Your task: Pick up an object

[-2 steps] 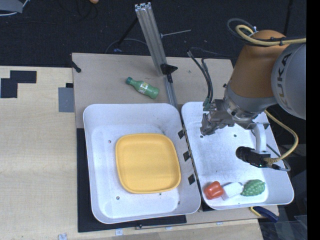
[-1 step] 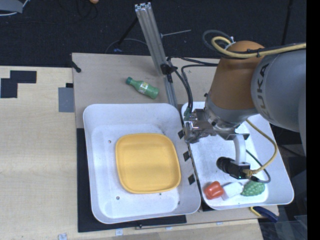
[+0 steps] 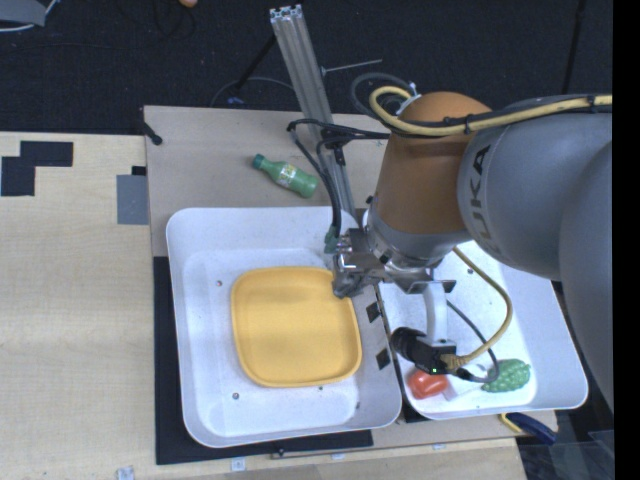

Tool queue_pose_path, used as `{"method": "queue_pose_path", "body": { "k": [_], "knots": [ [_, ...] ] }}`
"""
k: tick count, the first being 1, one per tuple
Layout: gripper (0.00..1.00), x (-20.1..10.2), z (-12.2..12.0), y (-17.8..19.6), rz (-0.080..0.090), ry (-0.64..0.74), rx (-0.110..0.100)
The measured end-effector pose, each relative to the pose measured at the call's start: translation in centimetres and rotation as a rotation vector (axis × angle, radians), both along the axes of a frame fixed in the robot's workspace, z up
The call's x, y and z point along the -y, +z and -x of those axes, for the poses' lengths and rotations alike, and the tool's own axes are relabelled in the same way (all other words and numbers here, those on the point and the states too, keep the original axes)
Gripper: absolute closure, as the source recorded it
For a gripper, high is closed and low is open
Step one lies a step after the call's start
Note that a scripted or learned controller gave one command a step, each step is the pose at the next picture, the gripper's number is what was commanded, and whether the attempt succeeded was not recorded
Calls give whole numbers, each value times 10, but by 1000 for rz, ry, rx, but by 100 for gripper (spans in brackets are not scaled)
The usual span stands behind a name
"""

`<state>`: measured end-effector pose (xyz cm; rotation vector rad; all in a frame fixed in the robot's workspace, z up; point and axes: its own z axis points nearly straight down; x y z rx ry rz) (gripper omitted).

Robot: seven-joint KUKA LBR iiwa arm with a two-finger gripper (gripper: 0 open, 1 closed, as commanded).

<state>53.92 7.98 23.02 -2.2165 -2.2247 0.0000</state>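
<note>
A yellow square plate [image 3: 295,328] lies flat in the left bin [image 3: 195,268]. My gripper [image 3: 345,268] hangs low at the plate's upper right corner, near the wall between the two bins. The thick grey and orange wrist hides most of it. In the right bin [image 3: 560,368], near its front edge, lie a small red object [image 3: 428,386] and a green bumpy object [image 3: 505,376].
A green bottle [image 3: 285,174] lies on the bench behind the left bin. A slanted aluminium post [image 3: 300,58] rises behind the bins. Cables [image 3: 490,318] loop from the wrist over the right bin. The arm covers much of the right bin.
</note>
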Motion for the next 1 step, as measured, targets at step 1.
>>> {"method": "queue_pose_path", "body": {
  "k": [1],
  "knots": [
    [0, 2, 0, 0, 1, -4, 0]
  ]
}}
